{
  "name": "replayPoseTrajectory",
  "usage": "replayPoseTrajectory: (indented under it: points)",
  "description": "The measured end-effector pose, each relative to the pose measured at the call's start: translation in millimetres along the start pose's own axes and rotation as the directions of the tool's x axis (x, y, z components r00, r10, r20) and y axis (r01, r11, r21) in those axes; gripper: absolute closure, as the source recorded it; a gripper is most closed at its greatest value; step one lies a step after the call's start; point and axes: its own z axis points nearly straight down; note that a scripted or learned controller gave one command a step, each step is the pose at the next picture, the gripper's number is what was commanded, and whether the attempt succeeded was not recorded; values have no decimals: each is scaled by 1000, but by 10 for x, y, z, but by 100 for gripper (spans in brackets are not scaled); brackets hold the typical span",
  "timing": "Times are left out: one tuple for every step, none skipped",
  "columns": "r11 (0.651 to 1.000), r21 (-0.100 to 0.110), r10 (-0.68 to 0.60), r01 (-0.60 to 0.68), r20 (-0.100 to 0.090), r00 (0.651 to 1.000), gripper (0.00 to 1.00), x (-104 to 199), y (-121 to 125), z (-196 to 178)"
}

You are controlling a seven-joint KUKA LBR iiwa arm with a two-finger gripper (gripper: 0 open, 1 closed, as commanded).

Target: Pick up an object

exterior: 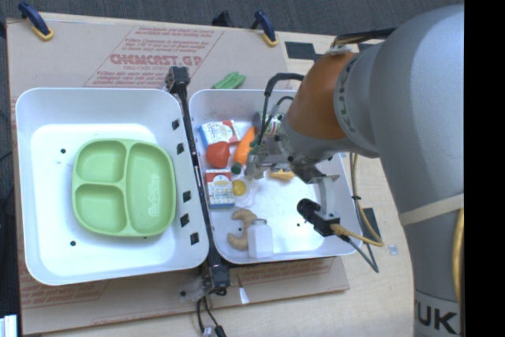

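Note:
The right bin (237, 100) holds several small items: a red tomato-like piece (218, 155), an orange carrot (245, 144), a small carton with red and blue print (215, 131), a little box with a yellow picture (222, 189), a tan croissant-like piece (245, 214), another tan piece (237, 239) and a white block (261, 240). My gripper (256, 166) reaches down into the middle of this bin, just right of the tomato and beside the carrot. The wrist hides its fingertips.
The left bin (47, 102) carries a green divided plate (125, 187). A green object (230, 80) lies on the cardboard behind the right bin. Blue clamps (265, 27) hold the board's back edge. The arm covers the right bin's right half.

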Motion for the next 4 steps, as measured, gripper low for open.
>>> replayPoseTrajectory:
  points:
    - [1000,-4,4,-4,0,1000,100,216,-52,-1519]
    - [1000,2,5,-5,-1,1000,100,-566,-649,-1034]
    - [1000,-3,5,-5,0,1000,100,-532,409,-1787]
    - [1000,-1,4,-4,-1,1000,0,-533,406,-1781]
